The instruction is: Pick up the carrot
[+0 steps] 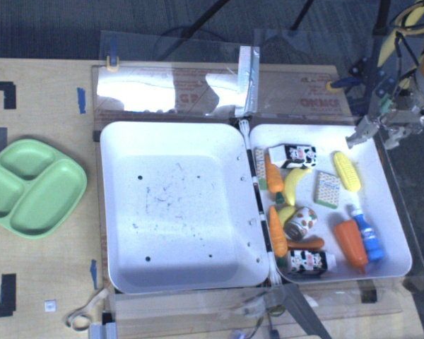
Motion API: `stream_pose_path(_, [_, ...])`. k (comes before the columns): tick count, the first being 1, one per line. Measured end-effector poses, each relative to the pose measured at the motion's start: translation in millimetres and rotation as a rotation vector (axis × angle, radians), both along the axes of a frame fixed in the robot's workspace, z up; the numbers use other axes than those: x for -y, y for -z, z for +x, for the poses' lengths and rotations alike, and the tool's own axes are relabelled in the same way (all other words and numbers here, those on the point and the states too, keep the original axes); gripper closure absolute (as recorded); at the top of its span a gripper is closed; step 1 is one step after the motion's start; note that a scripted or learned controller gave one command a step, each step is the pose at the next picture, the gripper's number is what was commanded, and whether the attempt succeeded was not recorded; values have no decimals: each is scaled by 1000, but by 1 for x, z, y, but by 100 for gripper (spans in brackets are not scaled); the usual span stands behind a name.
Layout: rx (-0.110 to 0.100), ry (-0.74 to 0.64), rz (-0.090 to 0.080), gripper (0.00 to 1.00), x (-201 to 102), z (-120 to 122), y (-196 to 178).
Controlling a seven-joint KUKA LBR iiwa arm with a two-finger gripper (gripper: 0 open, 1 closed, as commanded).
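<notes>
The carrot lay in the right bin, near that bin's front right corner, its blunt orange body slanting toward the front edge. A blue bottle lay just beside it on the bin's outer side, touching or nearly so. The gripper hung over the same bin's far right corner, well apart from the carrot, with the whole depth of the bin between them; the carrot sat toward the bin's front, almost straight below the gripper in the view. Whether the fingers stood apart or together I could not tell, for they showed as a small grey blur. Nothing was visibly between them. A yellow corn cob lay in the bin between the gripper and the carrot.
</notes>
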State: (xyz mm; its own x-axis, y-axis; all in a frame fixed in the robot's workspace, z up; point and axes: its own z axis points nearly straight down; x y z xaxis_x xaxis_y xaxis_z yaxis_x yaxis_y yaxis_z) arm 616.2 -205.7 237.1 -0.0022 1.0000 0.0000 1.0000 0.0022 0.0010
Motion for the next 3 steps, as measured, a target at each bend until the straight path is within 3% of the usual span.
stream_pose_path(1, [-1,-2,0,0,-18,-61,88])
stream_pose_path(2, [-2,-87,1,0,-64,-117,91])
stream_pose_path(3, [1,24,-1,0,-69,-112,44])
